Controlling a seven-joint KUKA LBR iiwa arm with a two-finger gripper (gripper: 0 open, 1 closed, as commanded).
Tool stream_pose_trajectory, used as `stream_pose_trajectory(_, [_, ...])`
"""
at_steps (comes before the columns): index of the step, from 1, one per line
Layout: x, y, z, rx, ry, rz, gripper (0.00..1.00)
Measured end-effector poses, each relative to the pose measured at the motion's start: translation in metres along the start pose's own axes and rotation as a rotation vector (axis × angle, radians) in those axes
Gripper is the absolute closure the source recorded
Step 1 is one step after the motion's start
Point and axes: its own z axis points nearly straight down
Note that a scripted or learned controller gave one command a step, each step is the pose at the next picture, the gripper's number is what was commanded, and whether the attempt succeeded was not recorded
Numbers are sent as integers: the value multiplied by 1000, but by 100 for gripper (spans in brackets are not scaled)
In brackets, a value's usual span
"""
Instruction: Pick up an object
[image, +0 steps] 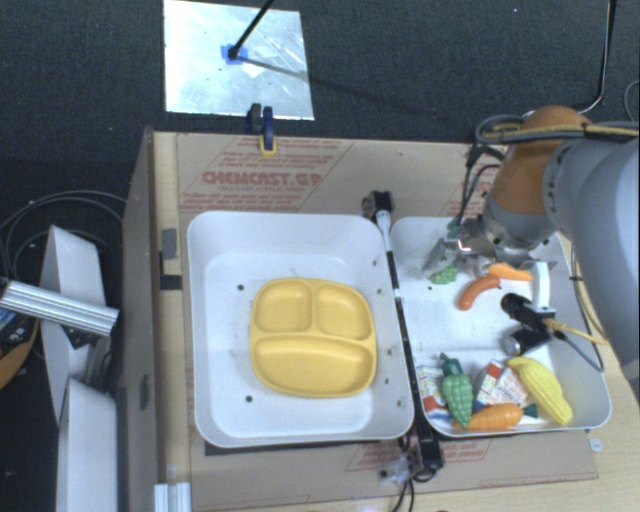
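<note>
The tool (445, 252) hangs low over the far left corner of the right bin (428, 330); its spread is too small and blurred to tell, and nothing can be made out in it. The grey arm (590, 190) comes in across that bin's far right corner, bent down at the orange band and cut off by the view's edge. The tabletop (280, 170) bears two bins. The left bin (215, 300), touching the right bin's left wall, holds one yellow three-part plate (312, 335). Along the right bin's near wall lie one yellow corn cob (542, 390), one knobbly green piece (457, 393), one carrot (493, 419) and some small packets (490, 382), crowded and hard to count. Near its far wall lie two orange pieces (477, 291), and one small green scrap (444, 272) just beneath the tool.
</note>
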Motion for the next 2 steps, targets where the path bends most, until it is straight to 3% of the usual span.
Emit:
stream_pose_trajectory(1, [-26, 17, -28, -5, -5, 1, 0])
stream_pose_trajectory(2, [22, 10, 1, -3, -3, -2, 0])
